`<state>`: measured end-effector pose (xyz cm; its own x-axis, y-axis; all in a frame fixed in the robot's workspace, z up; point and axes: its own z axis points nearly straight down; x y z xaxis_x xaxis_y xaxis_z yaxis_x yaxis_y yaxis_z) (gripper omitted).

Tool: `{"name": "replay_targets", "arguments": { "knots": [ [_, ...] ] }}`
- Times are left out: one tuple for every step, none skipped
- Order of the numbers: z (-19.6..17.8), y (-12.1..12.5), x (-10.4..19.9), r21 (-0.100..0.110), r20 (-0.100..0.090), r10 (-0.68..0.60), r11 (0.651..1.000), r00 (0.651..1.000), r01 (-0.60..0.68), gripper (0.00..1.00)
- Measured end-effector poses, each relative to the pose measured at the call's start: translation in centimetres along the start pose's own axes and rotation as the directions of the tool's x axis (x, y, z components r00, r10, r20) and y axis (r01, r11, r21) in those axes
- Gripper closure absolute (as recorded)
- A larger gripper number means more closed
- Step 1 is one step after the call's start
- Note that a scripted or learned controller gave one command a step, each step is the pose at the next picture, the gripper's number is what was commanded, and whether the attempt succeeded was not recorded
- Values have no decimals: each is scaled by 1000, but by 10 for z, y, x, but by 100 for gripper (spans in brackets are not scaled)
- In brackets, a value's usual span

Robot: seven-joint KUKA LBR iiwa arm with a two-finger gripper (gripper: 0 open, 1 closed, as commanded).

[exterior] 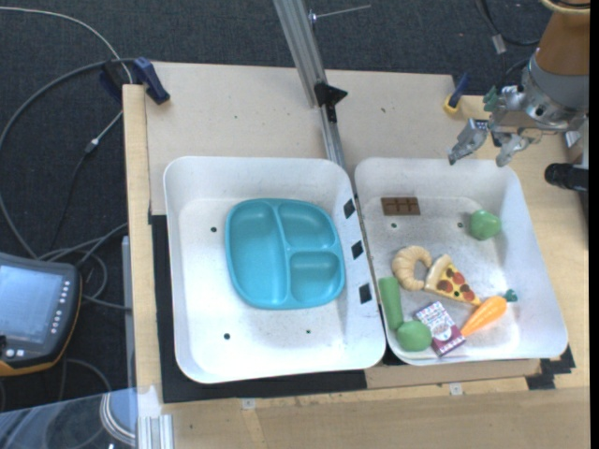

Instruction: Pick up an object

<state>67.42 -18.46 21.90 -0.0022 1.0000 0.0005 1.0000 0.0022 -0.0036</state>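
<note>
The gripper (486, 150) hangs over the back rim of the right bin (536, 279), at about one o'clock from the bin's middle. Its two fingers (462, 148) are spread apart with nothing between them.

The nearest candidate is the green round toy (484, 224), just toward six o'clock from the fingers. It looks likely to roll or squirt out if the fingers close off-centre, and it sits near the bin wall, which could block one finger.

Further toward seven o'clock lie the chocolate bar (401, 206), flat and probably hard to get under, then the croissant (410, 266) and pizza slice (450, 282), touching, so a grab may drag both.

The carrot (486, 314), small box (441, 327) and green pieces (401, 320) crowd the front edge.

The arm is cut off at the frame's upper right, and the fingertip shape is hard to make out.
</note>
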Motion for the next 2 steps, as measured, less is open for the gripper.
{"name": "replay_targets", "arguments": {
  "knots": [
    [62,4,2,4,-1,0,1000,1000,0,0],
    [105,4,5,2,-1,0,1000,1000,0,0]
  ]
}}
